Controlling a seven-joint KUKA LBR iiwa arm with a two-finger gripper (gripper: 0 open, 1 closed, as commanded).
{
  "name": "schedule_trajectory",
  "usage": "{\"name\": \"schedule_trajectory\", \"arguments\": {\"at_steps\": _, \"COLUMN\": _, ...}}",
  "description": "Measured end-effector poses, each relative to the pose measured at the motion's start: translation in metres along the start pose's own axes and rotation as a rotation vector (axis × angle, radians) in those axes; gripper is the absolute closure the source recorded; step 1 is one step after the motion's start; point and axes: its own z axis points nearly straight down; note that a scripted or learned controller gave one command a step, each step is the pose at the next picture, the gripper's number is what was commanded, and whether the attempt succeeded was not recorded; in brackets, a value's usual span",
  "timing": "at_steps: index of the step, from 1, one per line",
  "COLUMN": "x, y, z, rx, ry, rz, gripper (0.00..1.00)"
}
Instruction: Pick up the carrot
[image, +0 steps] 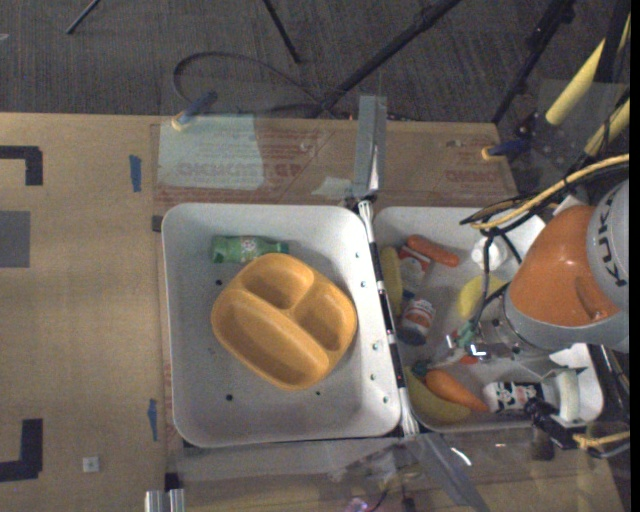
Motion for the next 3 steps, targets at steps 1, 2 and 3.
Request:
{"name": "schedule_trajectory", "arguments": {"at_steps": 1, "x": -0.057, "y": -0.007, "z": 0.0, "rx": -0.001, "ry": -0.003, "rz": -0.073, "gripper": 0.0}}
{"name": "schedule_trajectory", "arguments": {"at_steps": 2, "x": -0.002, "y": -0.004, "z": 0.0, "rx": 0.0, "ry": 0.0, "rz": 0.083, "gripper": 0.0}}
{"name": "schedule_trajectory", "arguments": {"at_steps": 3, "x": 0.003, "y": -0.004, "z": 0.0, "rx": 0.0, "ry": -0.001, "rz": 0.453, "gripper": 0.0}}
